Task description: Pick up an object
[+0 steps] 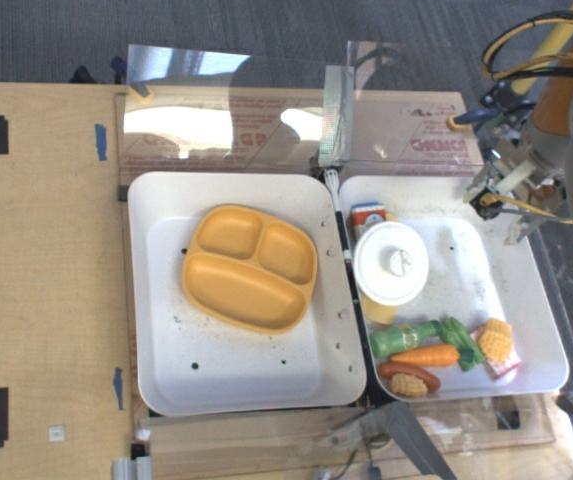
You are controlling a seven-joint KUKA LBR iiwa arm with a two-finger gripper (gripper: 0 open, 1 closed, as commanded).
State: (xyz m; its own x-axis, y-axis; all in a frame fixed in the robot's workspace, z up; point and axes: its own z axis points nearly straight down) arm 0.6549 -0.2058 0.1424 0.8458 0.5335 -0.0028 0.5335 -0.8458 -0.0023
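Desk (36, 298) with two shallow white bins side by side. The left white bin (156, 368) carries one orange-yellow plastic plate with three compartments (250, 266), lying flat near its middle. The right white bin (466, 258) carries the rest. A white round-lidded cup with a yellow base (392, 261) stands against the left wall, with a small red and blue carton (367, 215) just behind it. Along the near edge lie a green plastic toy vegetable (411, 337), an orange toy carrot (428, 356) touching it, a brown toy hot dog (411, 379) in the near-left corner, and a yellow toy corn cob (495, 340) to the right. The grey and orange arm (556, 108) reaches in from the right. The end effector (506, 183) hangs over the right bin's far right corner, well apart from every object. Cannot tell whether it is spread or pressed together.
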